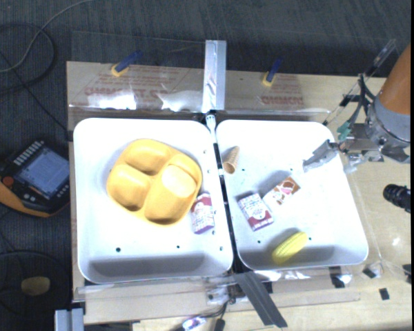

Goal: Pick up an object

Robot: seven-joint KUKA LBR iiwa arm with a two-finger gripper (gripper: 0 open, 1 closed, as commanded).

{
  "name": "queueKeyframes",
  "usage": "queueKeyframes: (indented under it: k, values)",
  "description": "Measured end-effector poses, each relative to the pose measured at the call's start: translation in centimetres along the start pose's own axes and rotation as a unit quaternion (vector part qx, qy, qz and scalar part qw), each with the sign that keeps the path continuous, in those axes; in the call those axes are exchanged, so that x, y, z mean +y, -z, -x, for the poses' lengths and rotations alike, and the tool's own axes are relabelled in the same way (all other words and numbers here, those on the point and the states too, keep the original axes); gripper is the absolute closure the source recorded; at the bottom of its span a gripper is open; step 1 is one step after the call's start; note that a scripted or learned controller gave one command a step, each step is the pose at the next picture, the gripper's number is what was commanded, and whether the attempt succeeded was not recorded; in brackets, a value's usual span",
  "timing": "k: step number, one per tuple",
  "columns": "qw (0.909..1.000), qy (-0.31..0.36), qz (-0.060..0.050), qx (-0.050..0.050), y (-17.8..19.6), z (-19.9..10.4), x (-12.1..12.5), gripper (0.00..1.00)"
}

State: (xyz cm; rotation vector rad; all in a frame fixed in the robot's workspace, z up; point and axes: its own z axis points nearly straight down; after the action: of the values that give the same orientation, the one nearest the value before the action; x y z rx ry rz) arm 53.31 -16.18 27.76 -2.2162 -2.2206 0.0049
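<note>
L bin (90, 205): 1 yellow dish (154, 180), 1 carton (203, 214) | R bin (345, 212): 2 cartons (255, 210), 1 cone (231, 158), 1 lemon (289, 246) | gripper (322, 154) prob. empty, jaw gap unclear

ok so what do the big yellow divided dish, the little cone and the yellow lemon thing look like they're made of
Yellow divided dish: probably moulded plastic, smooth with a soft sheen and rounded compartments.
Small cone: tan and matte, looks like a toy ice cream cone, likely plastic; too small to be sure.
Yellow lemon-shaped piece: likely plastic toy food, with even colour and a slightly dull surface.
</note>
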Motion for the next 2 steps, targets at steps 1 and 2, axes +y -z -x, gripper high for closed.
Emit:
queueKeyframes:
  k: [1, 2]
  values:
    - [0.9999, 0.012, -0.001, 0.001, -16.56, -1.95, 2.15, 0.00]
    - [0.9999, 0.011, -0.004, 0.002, -15.89, -1.90, 2.02, 1.00]
